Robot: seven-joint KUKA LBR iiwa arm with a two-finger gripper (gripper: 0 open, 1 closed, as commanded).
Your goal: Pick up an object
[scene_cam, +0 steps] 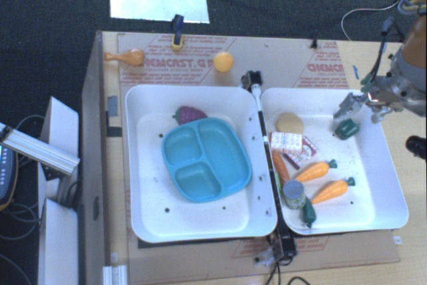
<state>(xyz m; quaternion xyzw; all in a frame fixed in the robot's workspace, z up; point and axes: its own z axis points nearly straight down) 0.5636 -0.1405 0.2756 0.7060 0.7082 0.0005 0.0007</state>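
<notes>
Camera view is showing you the gripper (361, 106) hovering with fingers spread over the right bin (387, 173), near its far right corner; a small dark green object (346, 128) is lying just beneath, not pinched.

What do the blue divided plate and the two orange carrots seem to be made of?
The blue divided plate looks like moulded plastic: one even colour, soft sheen, rounded compartments. The two orange carrots seem plastic toys, smooth and uniformly coloured with green tips, though rubber is possible.
</notes>
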